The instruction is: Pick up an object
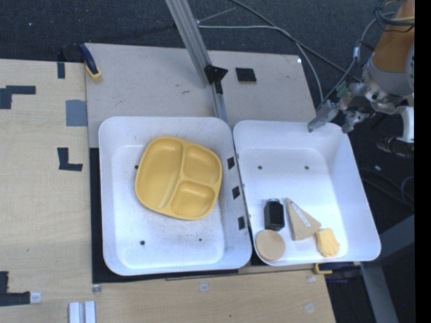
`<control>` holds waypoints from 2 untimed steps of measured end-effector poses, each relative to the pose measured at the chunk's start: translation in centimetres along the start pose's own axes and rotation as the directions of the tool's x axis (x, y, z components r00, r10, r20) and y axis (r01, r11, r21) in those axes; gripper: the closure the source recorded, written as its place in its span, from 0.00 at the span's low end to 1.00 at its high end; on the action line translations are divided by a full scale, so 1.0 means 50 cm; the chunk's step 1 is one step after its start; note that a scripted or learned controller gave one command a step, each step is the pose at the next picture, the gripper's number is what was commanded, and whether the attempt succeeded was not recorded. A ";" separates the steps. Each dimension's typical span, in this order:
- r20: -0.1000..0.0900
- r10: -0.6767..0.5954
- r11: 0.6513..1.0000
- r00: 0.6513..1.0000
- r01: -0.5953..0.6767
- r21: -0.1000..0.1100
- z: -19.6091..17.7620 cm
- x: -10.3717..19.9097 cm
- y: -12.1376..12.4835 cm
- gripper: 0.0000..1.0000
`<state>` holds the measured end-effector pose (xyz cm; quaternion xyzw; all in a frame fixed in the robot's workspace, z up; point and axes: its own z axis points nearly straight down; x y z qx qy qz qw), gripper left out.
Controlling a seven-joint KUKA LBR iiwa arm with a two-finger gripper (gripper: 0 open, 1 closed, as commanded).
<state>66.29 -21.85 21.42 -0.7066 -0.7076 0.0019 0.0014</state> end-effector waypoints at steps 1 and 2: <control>0.000 -0.001 1.000 1.000 0.001 0.000 0.087 0.005 0.001 0.00; 0.001 -0.001 1.000 1.000 0.001 0.000 0.205 -0.008 0.011 0.00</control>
